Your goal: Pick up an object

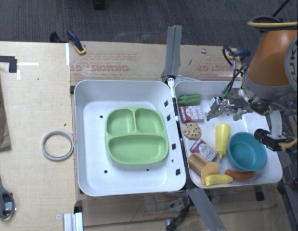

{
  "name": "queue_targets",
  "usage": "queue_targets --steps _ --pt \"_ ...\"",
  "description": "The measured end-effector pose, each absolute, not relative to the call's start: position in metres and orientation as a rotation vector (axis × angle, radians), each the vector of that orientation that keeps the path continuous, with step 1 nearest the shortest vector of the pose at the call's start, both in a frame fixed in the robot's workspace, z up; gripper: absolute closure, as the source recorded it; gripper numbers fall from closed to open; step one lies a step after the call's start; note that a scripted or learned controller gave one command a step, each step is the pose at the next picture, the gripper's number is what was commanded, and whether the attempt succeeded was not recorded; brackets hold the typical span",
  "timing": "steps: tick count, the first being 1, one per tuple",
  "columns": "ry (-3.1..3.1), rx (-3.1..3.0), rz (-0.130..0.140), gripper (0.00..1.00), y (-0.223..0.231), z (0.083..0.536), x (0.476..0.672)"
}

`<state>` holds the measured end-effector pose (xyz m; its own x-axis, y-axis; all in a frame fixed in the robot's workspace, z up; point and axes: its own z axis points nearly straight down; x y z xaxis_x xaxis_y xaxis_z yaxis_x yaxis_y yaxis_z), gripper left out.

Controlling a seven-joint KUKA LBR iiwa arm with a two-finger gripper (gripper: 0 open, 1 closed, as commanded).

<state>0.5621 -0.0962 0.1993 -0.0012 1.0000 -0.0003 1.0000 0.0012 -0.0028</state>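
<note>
In the right-hand white bin (271,179) lies a crowded heap of toy food, any piece of which could serve as the object to pick up. The gripper (217,109) hangs over the upper part of this bin, its metal fingers pointing toward the left. Whether those fingers are spread or pressed together cannot be told, and nothing is seen between them.

Just beside the fingertips, on their far left, lies a small red-and-white packet (192,113). Above that is a green pea pod (189,99). Below the fingers stands a yellow bottle (222,136), and left of it a round cookie (191,130). Further below are a second red packet (203,150), a bread roll (198,163), a banana (218,179), and a sausage (240,175). A blue bowl (246,151) sits below and to the right of the fingers, touching the bottle.

The likely trouble is crowding. The pieces lie close, several touching, so a descent could land on two at once or nudge one aside. The flat packet nearest the fingers offers little to pinch and may slip out. The bottle is rounded and could roll away. The bin's wall is near the packet and could block one finger.

The left bin (86,143) holds a green divided plate (136,136), well apart from the fingers.
</note>
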Motion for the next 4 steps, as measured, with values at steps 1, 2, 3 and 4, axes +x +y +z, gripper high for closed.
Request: queue_targets --steps 1,2,3,4 --pt "-2.427 -1.993 0.001 0.0 -0.155 0.091 0.514" --pt "-2.424 -1.997 0.0 1.0 -0.155 0.1 0.514" --pt "-2.424 -1.996 0.001 0.0 -0.155 0.1 0.514" --pt "-2.421 -1.999 -0.001 1.0 -0.156 0.109 0.515"
